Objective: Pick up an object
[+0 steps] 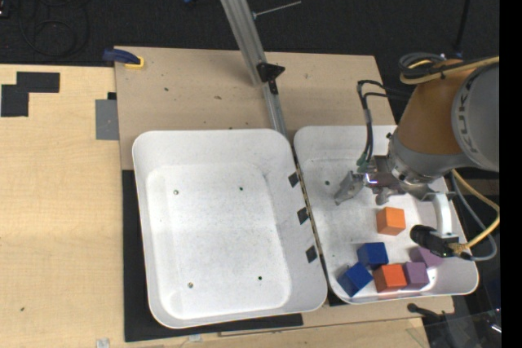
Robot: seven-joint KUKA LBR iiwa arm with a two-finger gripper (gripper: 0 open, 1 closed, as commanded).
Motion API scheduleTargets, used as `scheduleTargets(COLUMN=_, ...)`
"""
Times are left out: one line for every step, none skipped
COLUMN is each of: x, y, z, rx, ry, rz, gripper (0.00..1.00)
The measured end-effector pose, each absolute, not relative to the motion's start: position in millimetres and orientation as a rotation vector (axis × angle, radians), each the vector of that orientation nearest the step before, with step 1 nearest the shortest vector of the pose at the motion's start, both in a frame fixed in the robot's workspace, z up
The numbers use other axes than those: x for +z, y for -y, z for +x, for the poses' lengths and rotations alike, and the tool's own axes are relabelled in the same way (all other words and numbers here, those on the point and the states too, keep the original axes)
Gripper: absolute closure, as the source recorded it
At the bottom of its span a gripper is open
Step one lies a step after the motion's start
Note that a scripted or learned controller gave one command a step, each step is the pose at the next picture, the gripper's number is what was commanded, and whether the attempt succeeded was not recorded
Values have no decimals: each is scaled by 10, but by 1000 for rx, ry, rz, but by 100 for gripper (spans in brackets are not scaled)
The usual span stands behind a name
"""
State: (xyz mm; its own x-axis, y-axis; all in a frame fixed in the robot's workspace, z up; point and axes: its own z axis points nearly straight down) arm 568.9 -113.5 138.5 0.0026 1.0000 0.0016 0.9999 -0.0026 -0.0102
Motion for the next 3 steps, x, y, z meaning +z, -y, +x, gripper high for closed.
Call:
scheduleTargets(x=909, y=1131, z=5697, rx=0, ry=2217, rz=-2225, gripper=0)
scheduleTargets(x=1023, y=1142, z=5693, rx=-1, ry=2205, rz=-2233, gripper=100)
scheduleTargets(x=1503, y=1058, z=5716, rx=-2, ry=2223, rz=-2221, gripper=100)
